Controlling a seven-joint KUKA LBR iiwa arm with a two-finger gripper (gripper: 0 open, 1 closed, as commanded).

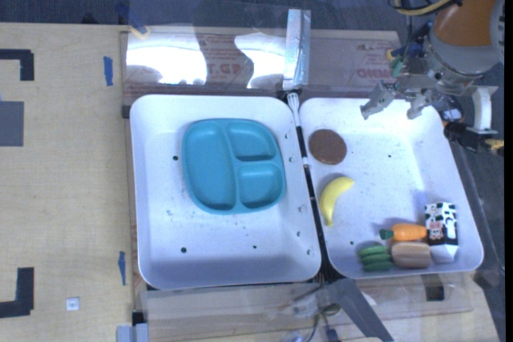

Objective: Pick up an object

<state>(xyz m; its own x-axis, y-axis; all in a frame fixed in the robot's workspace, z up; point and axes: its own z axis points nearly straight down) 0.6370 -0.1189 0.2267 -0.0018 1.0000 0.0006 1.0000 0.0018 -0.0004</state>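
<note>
With the gripper (pixel 394 102) held wide and empty above the right bin (pixel 377 200), the toy banana (pixel 333 197) lying near the bin's left wall is judged light, rigid and slippery, best pinched across its thick middle.

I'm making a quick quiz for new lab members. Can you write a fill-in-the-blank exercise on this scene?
1. The blue divided plate lies in the ____ bin.
2. The yellow banana lies just below the round ____ disc.
3. The end effector hovers over the right bin's ____ edge.

Missing words: left; brown; far
</note>
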